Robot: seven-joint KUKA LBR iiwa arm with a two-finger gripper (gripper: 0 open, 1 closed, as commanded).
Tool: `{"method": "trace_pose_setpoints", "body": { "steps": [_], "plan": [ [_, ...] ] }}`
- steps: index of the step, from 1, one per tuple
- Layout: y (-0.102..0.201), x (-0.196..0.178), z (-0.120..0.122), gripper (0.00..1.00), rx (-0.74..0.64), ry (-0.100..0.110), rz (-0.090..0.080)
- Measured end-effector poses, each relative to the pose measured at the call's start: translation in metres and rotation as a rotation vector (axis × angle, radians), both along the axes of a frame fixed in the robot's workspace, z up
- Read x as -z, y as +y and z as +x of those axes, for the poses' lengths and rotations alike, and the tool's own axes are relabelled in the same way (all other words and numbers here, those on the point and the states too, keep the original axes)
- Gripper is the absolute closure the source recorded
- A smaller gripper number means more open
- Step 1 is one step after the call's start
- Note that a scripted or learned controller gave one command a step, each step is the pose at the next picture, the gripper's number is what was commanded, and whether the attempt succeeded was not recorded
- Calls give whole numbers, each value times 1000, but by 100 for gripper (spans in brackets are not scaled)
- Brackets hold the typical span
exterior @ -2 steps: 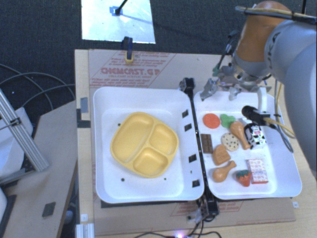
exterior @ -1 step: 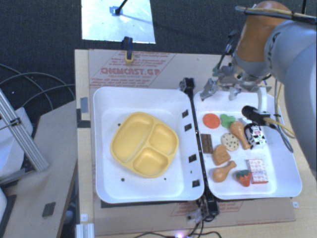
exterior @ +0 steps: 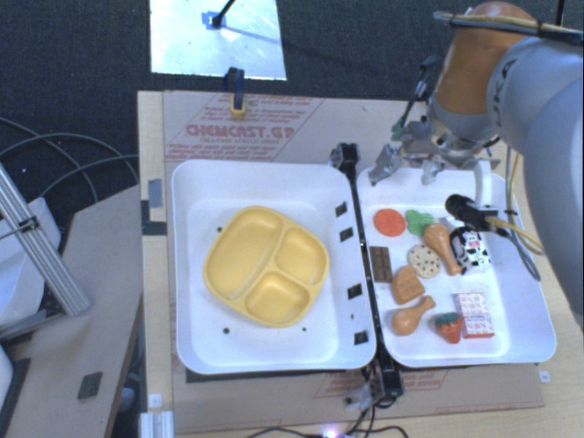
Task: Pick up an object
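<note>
The right bin (exterior: 529,336) holds several toy foods. Among them are a red disc (exterior: 390,222), a green piece (exterior: 420,221), a drumstick (exterior: 442,245), a black-and-white spotted item (exterior: 473,252) and a cookie (exterior: 423,261). A brown chocolate bar (exterior: 380,264), an orange pastry (exterior: 407,286), a second drumstick (exterior: 412,317), a strawberry (exterior: 448,328) and a red-and-white carton (exterior: 474,315) lie nearer the front. My gripper (exterior: 404,170) hangs over the bin's far edge, above and behind the red disc. It is open, with nothing between its fingers.
The left bin (exterior: 196,336) carries a yellow divided tray (exterior: 265,265). A black divider (exterior: 360,263) runs between the two bins. A blue-and-yellow clamp (exterior: 236,92) stands at the board's far edge. The arm fills the upper right.
</note>
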State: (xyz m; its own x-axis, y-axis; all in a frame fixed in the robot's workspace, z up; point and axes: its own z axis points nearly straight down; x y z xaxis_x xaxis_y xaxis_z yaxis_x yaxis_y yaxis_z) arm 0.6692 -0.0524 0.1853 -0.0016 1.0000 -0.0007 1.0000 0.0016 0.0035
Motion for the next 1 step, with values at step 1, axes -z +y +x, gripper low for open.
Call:
{"method": "trace_pose_setpoints", "body": {
  "steps": [1],
  "plan": [
    [0, 0, 0, 0, 0, 0, 0]
  ]
}}
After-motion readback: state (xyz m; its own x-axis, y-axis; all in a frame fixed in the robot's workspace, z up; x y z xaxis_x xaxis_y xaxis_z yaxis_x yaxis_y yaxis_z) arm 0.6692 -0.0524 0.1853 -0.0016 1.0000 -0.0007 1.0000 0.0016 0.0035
